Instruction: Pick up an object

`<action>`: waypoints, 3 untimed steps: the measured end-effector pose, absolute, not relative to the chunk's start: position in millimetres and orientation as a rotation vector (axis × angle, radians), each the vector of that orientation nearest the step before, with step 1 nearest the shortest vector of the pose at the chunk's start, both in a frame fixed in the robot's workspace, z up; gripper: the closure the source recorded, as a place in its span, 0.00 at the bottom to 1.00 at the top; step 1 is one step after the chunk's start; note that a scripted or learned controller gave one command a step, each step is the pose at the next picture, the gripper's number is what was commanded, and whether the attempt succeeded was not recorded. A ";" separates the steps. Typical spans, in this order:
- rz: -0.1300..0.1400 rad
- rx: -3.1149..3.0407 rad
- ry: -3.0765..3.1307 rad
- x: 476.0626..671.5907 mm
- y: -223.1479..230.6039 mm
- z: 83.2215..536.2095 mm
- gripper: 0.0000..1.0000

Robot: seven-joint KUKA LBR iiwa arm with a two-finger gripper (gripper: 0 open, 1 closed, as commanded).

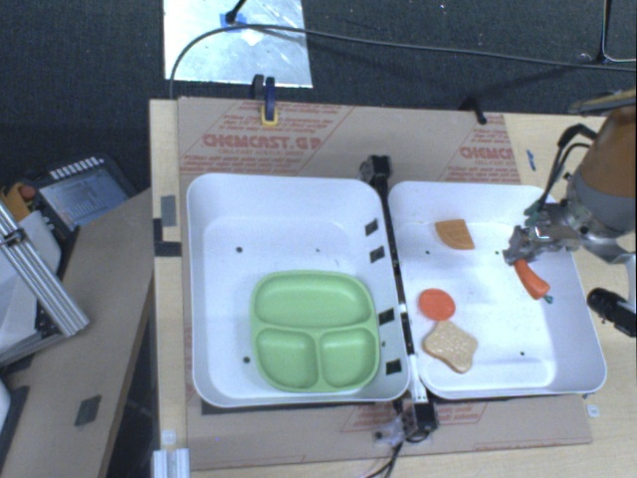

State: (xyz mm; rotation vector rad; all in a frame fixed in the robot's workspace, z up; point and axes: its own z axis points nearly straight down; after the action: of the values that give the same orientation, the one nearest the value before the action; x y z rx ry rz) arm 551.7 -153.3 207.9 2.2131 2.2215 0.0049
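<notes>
Orange, tapered carrot (532, 281) sits clamped in my fingers (522, 252) above the right bin (572, 366); a tomato slice (436, 304) and bread (450, 347) lie nearby.

Dark carpet (80, 58) surrounds a tan bench (119, 267); a shiny metal sheet (239, 28) lies behind.

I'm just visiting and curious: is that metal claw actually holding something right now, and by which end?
The gripper seems to hold a small orange carrot-like piece by its upper end; the rest hangs over the right bin. The contact is too small to confirm.
</notes>
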 end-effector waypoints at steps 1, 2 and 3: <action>0.004 2.214 2.224 552.9 -153.6 231.6 1.00; 0.004 2.210 2.232 565.5 -94.2 237.8 1.00; 0.006 2.209 2.233 581.3 -37.4 240.4 1.00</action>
State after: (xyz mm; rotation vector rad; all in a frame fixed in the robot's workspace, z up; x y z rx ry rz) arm 581.3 -37.4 240.4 2.2092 2.2326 0.0056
